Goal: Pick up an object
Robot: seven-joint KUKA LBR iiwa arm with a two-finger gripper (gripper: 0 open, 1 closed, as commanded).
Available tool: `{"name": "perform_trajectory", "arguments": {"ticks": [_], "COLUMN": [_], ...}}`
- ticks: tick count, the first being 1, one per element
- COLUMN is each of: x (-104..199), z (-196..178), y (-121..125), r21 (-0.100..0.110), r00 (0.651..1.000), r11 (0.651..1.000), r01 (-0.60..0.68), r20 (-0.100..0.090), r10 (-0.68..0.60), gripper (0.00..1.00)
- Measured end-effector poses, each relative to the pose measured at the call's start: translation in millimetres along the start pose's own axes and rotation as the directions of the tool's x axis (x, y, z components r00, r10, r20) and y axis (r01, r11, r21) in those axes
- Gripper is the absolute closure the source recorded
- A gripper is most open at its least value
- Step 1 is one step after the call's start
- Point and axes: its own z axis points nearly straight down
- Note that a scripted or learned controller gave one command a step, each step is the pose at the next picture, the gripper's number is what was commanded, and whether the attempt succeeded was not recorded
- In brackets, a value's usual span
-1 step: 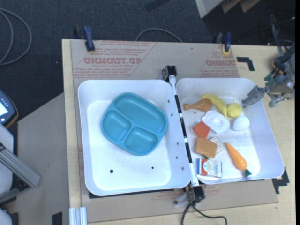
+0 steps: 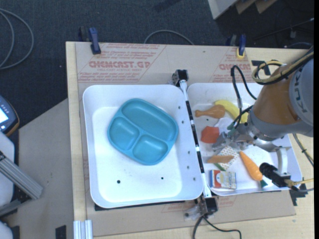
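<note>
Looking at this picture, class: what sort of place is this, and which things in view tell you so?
Probably a robotics lab bench: a grey-and-orange arm reaches over two white bins, toy food such as a carrot lies in one, and clamps hold the board down.

Left bin: the middle of the shallow white left bin (image 2: 94,133) is taken up by a blue three-compartment plastic plate (image 2: 143,130); bare floor is left along its near and left sides.
Right bin: the shallow white right bin (image 2: 199,91) is crowded by a yellow banana (image 2: 227,107), a tan drumstick (image 2: 210,112), a red block (image 2: 210,134), an orange carrot (image 2: 250,167) and a small printed carton (image 2: 223,179).
Overhead: the right bin's centre is covered by the grey arm with its orange band (image 2: 276,106).
Divider: the bins are separated by a raised rim (image 2: 192,133).
</note>
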Motion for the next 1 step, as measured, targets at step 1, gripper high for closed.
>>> {"name": "perform_trajectory", "arguments": {"ticks": [1], "x": [22.0], "z": [11.5], "y": [-17.6], "r21": [-0.010], "r00": [1.000], "r11": [1.000], "r01": [-0.005], "r20": [0.006], "r10": [0.005], "gripper": [0.00]}}
